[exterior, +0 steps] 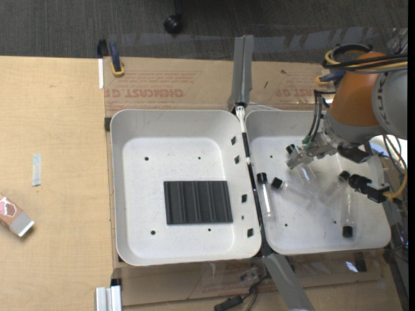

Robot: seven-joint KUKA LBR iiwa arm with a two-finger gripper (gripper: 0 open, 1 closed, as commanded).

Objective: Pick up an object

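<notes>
- My arm (363, 102) hangs over the right bin (324, 241); a careless descent could clip its wall.
- My gripper (302, 157): spread unreadable.
- Clear tubes (264, 196) nearby are slick and could roll away.

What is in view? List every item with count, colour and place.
bins: 2, white, side by side on the bench
ribbed block: 1, dark grey, left bin floor
clear tubes: several, transparent with black caps, right bin
clamp: 1, blue and orange, bench's far edge
eraser-like block: 1, white and red, far left
small strip: 1, grey, left bench
arm: 1, grey and orange, over right bin
gripper: 1, metallic, above the tubes
</notes>
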